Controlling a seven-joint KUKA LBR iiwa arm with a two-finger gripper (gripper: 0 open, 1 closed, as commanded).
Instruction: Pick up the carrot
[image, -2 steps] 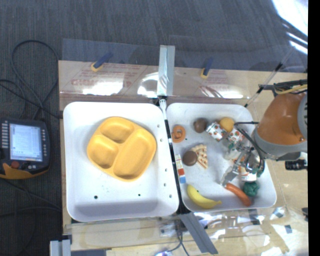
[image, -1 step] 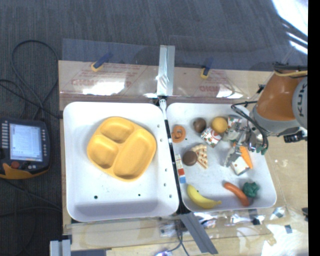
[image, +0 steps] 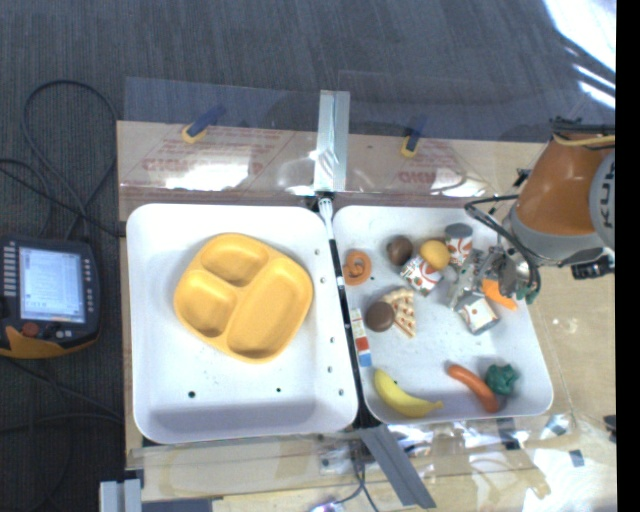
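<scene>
From my end the feed is evenly lit and fairly bright, with the light seeming to come from above. Both white bins (image: 240, 420) wash out nearly to pure white. The clear plastic sheeting (image: 240, 160) behind them throws pale glare, and a blown-out streak (image: 585, 30) sits top right. Shadows are soft and short. Small items in the right bin look slightly blurred; I think that's low resolution.

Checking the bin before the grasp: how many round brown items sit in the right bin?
2: one brown ball near the back beside the yellow one, one mid-bin left of the waffle piece. The gripper may hide more.
</scene>
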